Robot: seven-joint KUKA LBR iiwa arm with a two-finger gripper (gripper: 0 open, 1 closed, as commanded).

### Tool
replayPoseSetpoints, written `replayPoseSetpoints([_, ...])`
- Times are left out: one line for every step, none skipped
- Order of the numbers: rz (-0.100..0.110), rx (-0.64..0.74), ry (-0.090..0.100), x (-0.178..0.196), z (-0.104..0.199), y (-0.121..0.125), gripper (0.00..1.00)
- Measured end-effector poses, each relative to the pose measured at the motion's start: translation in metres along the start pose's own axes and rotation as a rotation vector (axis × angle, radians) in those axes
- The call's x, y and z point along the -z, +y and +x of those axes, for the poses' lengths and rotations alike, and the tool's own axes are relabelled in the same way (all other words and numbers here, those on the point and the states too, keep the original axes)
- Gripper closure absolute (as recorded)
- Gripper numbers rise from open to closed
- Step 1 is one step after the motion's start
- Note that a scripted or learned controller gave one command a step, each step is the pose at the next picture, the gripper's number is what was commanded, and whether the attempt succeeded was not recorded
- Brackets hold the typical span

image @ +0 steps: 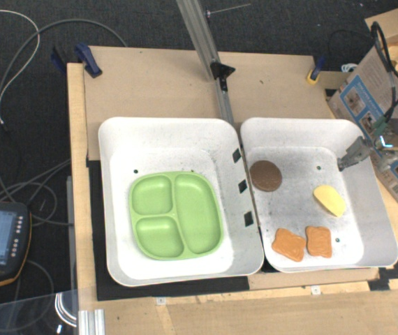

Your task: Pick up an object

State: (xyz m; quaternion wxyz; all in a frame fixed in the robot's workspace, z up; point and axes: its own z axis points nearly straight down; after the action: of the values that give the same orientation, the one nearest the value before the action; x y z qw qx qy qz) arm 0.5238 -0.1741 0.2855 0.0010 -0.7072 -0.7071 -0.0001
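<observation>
A handheld controller [0, 241] with a lit screen lies on the dark floor at far left, cables [17, 82] looping above it. On the wooden bench [150, 82], two shallow white bins sit side by side, touching along their inner edges. The left bin [115, 152] holds a green divided plate [177, 216] with three compartments, lying flat toward the bin's near side. A grey metal pole [199, 33] slants down from the top of the view and ends between the two bins. In the right bin [290, 128], a round brown disc [265, 176] rests near the left wall; a yellow wedge [330, 200] lies toward the right, apart from the disc. Along the near edge two orange-brown pieces sit just beside each other: a larger one [289, 245] on the left and a smaller one [318, 241] on the right. The gripper [354, 153] reaches in from the right, its dark tip over the right bin's upper right corner, above and to the right of the wedge and well apart from every item. Nothing is seen in its grasp; how far its fingers are spread cannot be told. Printed cardboard boxes [366, 96] stand at the bench's far right
</observation>
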Motion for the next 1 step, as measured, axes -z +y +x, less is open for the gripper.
replayPoseSetpoints([-0.009, -0.001, -0.004, 0.059, 0.0009, -0.0406, 0.0])
